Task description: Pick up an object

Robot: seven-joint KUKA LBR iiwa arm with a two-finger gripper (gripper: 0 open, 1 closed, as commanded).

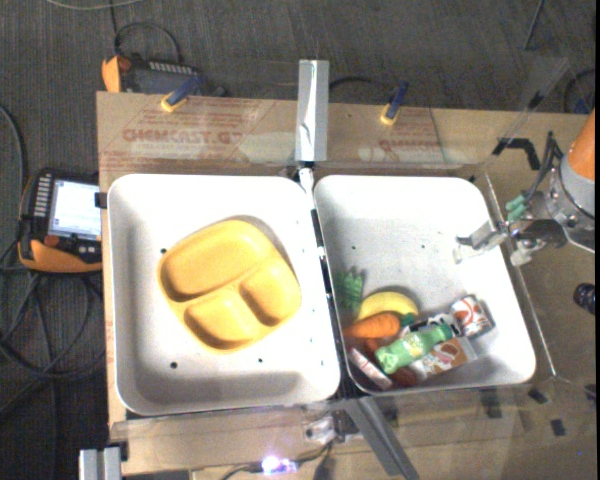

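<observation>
My gripper [492, 236] hangs over the right edge of the right bin [400, 218], with the grey arm and its orange band [583, 153] behind it at the frame's right. Nothing shows in its grasp. The objects lie in a heap at the bin's front, well below and left of the gripper: an orange carrot [376, 325], a yellow banana-like piece [388, 303], a green leafy item [351, 290], a green packet [412, 347] and a red-and-white can [471, 315].
The left bin [140, 368] holds a yellow divided plate [230, 283]. A metal post [312, 108] stands behind the wall between the bins. A handheld pendant [65, 218] lies off the bench to the left.
</observation>
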